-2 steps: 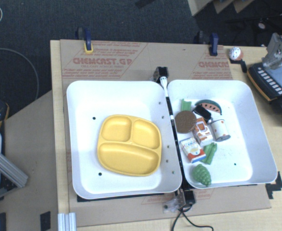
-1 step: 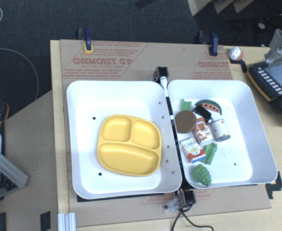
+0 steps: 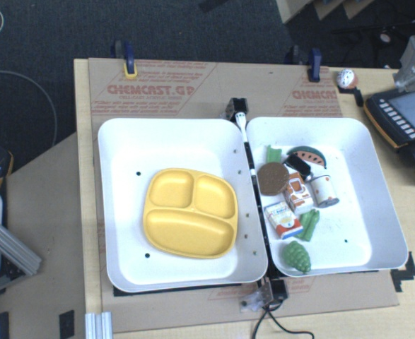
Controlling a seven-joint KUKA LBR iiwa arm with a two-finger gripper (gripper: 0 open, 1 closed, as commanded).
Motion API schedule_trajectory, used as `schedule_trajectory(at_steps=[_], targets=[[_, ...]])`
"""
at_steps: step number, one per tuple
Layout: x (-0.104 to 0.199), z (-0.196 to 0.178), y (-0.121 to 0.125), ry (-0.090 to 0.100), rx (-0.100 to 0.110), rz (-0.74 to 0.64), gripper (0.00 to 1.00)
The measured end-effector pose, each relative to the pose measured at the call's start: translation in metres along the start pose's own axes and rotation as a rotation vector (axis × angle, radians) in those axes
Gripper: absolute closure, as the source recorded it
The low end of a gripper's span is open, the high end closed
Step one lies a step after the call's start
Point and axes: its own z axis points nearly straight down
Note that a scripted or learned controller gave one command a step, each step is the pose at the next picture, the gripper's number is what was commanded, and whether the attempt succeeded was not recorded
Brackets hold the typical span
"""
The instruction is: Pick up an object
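How the hand stands cannot be told here. Judging from the task, the pickable things sit heaped in the right bin [image 3: 377, 189], crowded against its left wall beside the yellow tray [image 3: 191, 212]: one brown disc [image 3: 270, 178], one watermelon slice [image 3: 307, 157], one can [image 3: 324, 189], two small cartons [image 3: 283, 219], about three green pieces [image 3: 297, 257].

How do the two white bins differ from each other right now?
The left bin holds one big thing, a yellow divided plate lying flat near its middle; the right bin holds a cluster of small items. In the left bin the plate covers much of the floor, while in the right bin the items crowd toward its left side, leaving the right part bare. Both bins are shallow, white and about the same size, set side by side.
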Motion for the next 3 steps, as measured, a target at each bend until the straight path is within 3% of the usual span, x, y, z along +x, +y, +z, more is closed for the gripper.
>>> schedule_trajectory(at_steps=[3], targets=[[0.000, -0.032, 0.002, -0.003, -0.012, -0.003, 1.00]])
